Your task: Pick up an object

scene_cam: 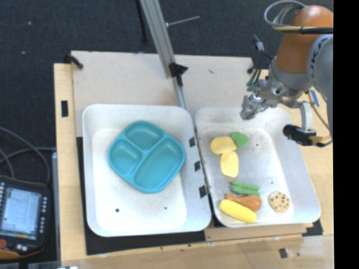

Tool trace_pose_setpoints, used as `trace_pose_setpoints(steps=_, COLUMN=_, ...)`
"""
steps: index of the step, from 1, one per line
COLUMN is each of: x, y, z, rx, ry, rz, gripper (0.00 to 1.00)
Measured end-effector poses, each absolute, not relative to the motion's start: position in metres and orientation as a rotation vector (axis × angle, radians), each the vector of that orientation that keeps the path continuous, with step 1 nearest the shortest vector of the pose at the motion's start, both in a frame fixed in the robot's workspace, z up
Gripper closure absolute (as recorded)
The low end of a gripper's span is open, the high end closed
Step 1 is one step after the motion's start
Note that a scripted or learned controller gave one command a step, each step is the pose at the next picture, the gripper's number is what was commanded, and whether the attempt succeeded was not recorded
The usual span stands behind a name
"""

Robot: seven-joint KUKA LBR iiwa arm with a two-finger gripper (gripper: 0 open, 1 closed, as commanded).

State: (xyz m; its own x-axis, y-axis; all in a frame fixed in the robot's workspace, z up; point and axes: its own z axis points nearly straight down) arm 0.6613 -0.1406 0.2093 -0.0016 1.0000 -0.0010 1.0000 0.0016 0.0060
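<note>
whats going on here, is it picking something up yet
Not yet. The arm's hand hovers over the back edge of the right bin with nothing in it. Toy foods lie in that bin: two yellow pieces, a green one, a corn cob, a carrot and a cookie. The left bin holds a blue divided plate.

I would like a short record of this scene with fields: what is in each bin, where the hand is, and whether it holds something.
left bin: one blue tray with compartments
right bin: two pale yellow pieces, green piece, green bean, carrot, corn, cookie
hand: above the far rim of the right bin
held: nothing seen between the fingers
</note>
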Motion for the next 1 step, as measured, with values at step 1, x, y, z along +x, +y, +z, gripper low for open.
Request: trace_pose_setpoints(steps=1, x=0.6407, y=-0.0946, z=0.2083, rx=2.216, ry=2.228, rz=0.000, gripper=1.00)
